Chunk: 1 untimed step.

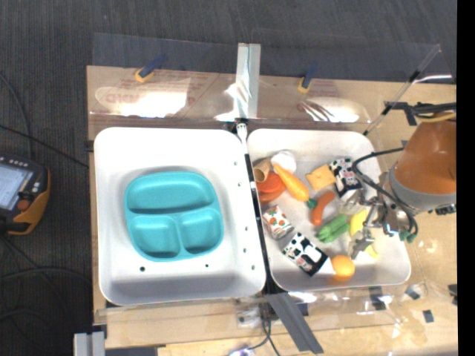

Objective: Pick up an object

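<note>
Looking like a robot lab: sitting on a wooden desk (185, 80) over grey carpet (44, 50), two white bins (111, 199), clear plastic walls (249, 73), loose cables (15, 102), a control pad (18, 195) lying on the floor.

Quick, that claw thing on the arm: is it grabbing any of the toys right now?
Gripper: low in the right bin among the toys; whether it grips anything cannot be told.

Arm (427, 165) over right bin (386, 277); teal tray (174, 213) in left bin (111, 273).
</note>
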{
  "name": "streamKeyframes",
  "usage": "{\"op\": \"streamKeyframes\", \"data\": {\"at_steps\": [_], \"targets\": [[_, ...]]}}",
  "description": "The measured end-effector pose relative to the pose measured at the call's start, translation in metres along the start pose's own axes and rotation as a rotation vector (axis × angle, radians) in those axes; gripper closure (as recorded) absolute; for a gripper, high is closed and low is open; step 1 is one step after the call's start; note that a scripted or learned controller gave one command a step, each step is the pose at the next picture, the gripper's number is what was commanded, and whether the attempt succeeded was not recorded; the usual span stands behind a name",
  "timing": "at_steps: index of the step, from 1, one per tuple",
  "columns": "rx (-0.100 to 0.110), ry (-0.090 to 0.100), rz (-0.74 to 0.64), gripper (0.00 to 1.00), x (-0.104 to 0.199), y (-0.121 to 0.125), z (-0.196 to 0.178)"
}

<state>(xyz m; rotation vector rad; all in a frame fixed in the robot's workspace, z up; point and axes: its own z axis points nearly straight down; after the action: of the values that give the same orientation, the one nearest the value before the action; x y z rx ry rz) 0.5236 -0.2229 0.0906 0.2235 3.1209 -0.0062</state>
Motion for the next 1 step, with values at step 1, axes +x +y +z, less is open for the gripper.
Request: {"op": "streamKeyframes", "data": {"at_steps": [1], "targets": [[0.001,0.004,-0.022,0.00,-0.0181,0.0008,0.0007]]}}
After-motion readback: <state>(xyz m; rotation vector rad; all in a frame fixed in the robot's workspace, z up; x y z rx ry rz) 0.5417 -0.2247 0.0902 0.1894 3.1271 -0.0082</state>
